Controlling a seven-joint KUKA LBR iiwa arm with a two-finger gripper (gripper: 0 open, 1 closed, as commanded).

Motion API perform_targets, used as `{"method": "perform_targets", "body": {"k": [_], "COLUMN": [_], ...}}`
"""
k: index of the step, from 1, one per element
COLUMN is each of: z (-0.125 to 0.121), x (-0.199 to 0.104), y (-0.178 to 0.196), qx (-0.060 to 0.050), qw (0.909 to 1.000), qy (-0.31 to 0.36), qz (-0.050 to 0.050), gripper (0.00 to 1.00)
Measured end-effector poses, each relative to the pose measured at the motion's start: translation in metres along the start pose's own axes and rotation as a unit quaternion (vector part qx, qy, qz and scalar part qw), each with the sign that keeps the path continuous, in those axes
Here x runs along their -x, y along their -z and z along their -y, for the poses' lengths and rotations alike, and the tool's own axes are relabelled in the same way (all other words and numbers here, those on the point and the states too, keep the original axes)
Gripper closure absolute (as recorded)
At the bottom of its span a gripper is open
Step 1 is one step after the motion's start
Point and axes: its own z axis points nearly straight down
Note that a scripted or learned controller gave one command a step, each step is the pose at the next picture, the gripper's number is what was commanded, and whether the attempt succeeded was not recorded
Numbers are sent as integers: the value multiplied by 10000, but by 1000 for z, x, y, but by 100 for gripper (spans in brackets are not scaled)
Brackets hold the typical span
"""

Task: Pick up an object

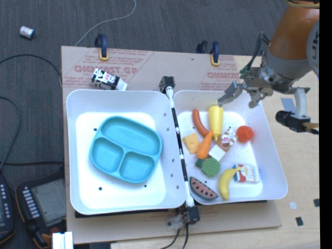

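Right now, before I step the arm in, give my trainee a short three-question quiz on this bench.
1. True or false: the blue divided plate lies in the right bin.
2. Which lies nearest the tomato? A. watermelon slice B. corn cob C. banana
3. Fill in: the gripper hangs above the right bin's ____ rim, holding nothing.

Key
1. False; it lies in the left bin.
2. B
3. Far; the fingers are spread, nothing between them.
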Motion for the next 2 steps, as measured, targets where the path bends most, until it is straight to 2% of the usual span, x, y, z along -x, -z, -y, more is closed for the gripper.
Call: {"method": "perform_targets", "body": {"k": [1,2], "z": [8,7], "x": [-4,-4], "y": [-152,-142], "qx": [96,109], "qw": [9999,9999], "qy": [-1,0], "qz": [32,39], "gripper": [0,100]}}
